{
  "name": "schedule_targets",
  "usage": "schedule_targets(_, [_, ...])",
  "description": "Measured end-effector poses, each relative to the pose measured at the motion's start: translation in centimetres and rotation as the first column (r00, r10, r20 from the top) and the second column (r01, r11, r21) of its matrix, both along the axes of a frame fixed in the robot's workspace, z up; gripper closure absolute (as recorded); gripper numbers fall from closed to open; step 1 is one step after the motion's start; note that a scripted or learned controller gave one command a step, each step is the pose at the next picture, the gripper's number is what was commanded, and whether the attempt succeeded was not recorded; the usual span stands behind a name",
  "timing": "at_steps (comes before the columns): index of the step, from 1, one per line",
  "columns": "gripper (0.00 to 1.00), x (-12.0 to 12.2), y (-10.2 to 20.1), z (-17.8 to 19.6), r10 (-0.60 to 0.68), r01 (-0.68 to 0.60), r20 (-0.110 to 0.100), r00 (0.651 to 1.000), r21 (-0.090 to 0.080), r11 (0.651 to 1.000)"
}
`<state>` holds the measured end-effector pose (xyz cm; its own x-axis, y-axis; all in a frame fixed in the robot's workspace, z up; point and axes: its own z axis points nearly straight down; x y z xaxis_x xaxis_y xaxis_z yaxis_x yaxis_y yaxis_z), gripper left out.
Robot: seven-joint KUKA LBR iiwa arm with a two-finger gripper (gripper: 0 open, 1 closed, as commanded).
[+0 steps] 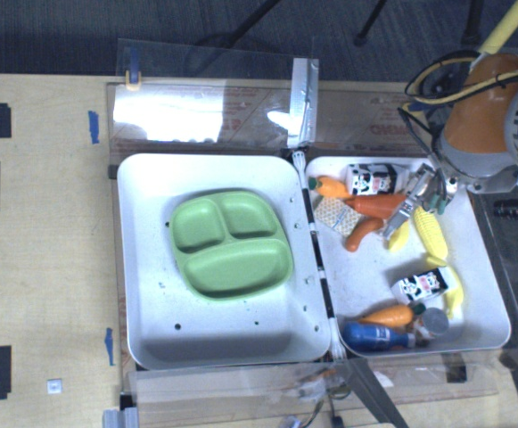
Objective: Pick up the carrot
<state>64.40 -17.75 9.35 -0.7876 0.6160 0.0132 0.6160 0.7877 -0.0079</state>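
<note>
— Where is the arm (495,123)?

— It reaches in from the right, over the far right corner of the right bin (499,315). Its gripper (407,210) points down and to the left, with the tips low among the toys in the far half of that bin.

— Are the tips apart or together?

— I cannot tell. They are small and blurred, and they lie against an orange piece and a yellow one.

— And the carrot?

— There are several orange things. One carrot (332,186) lies at the far left of the right bin, just beside the divider, with a small green end. A longer orange piece (379,205) lies right next to the gripper tips, and a darker orange one (362,233) curves just below it; whether the tips touch either, I cannot say. Another carrot (389,315) lies at the near side, resting on a blue bottle (374,336).

— What else is in that bin?

— A corn cob (430,231) near the gripper, a small black-and-white carton (370,180) at the far wall, a second one (421,285) lower down, and a waffle-like piece (331,213).

— And the left bin (143,266)?

— It holds a green divided plate (230,242), lying flat in the middle.
</note>
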Motion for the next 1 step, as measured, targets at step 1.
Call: schedule_targets(1, [0.00,-2.80,7.40,3.96,-0.147,0.147,0.017,0.989,-0.001,0.989])
